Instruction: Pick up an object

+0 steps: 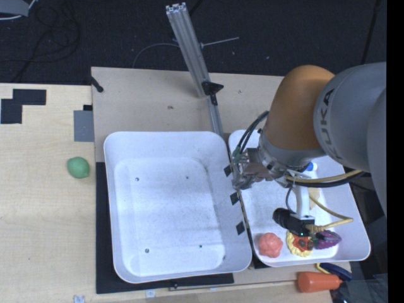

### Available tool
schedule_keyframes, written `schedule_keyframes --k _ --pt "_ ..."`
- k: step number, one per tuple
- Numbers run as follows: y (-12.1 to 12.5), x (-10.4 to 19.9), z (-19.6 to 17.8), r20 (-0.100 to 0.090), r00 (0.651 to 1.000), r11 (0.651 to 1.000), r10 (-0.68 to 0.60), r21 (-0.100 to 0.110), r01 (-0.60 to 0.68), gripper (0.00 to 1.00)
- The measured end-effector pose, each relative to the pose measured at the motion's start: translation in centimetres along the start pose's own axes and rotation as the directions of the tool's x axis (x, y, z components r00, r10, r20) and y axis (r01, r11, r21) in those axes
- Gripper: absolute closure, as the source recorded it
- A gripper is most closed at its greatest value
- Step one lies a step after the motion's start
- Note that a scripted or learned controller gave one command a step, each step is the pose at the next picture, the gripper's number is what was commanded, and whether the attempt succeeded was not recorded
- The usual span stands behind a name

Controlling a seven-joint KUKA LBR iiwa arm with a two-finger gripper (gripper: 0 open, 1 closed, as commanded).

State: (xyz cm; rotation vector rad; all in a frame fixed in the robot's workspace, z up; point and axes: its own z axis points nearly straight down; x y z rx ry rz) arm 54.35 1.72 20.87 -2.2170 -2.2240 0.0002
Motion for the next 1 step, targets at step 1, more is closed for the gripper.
schedule_keyframes --k 1 --pt "-1.66 4.44 0.20 0.000 1.000 1.000 0.000 0.000 0.000 1.00"
